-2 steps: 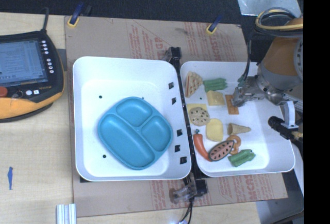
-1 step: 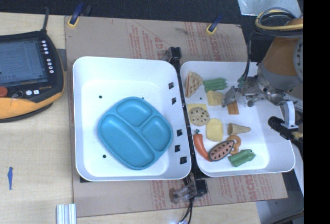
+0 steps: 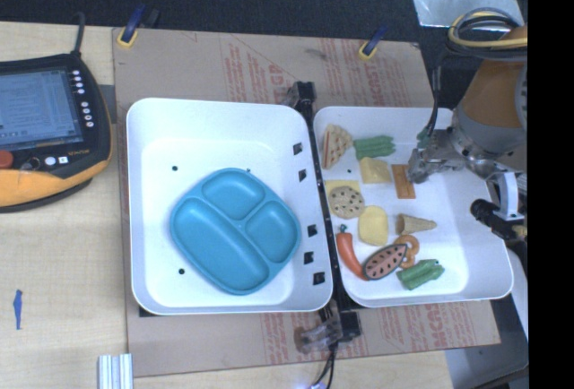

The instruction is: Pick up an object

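Note:
The right bin (image 3: 480,275) holds several toy foods. At its back lie a triangular sandwich (image 3: 336,145), a green pod (image 3: 374,146) and a yellow cheese wedge (image 3: 375,170). A thin brown strip (image 3: 404,183) lies just right of the cheese. Nearer the front are a speckled cookie (image 3: 344,198), a pale yellow lump (image 3: 373,225), a cone (image 3: 415,223), a red chili (image 3: 350,255), a dark seeded piece (image 3: 386,261) and a green piece (image 3: 420,273). My gripper (image 3: 421,167) hangs low over the bin's back right, right beside the brown strip's upper end.
The left bin (image 3: 152,136) holds a blue divided plate (image 3: 235,229). A control pendant (image 3: 49,127) lies on the bench at far left. Black clips (image 3: 305,94) join the bins along their shared wall. The arm's body (image 3: 489,109) covers the right bin's back right corner.

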Robot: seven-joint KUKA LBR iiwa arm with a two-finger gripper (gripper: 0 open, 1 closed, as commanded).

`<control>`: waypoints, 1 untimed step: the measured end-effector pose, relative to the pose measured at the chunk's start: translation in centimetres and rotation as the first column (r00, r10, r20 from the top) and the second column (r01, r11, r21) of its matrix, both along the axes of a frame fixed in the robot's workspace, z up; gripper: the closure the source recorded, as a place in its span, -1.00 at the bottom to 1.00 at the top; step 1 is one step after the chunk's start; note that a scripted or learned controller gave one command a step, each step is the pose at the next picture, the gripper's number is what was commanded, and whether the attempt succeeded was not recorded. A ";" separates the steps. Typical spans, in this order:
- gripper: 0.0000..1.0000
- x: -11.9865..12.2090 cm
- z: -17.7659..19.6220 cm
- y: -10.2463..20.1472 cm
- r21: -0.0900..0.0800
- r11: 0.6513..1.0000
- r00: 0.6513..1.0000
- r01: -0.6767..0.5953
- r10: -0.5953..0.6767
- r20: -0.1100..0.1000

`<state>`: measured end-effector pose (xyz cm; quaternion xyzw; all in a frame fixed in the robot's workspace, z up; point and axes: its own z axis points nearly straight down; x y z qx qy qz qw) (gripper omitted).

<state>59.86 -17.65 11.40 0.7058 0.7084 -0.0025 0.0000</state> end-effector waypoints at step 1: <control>-1.00 0.0 0.0 0.0 -0.001 1.000 1.000 -0.001 0.001 -0.001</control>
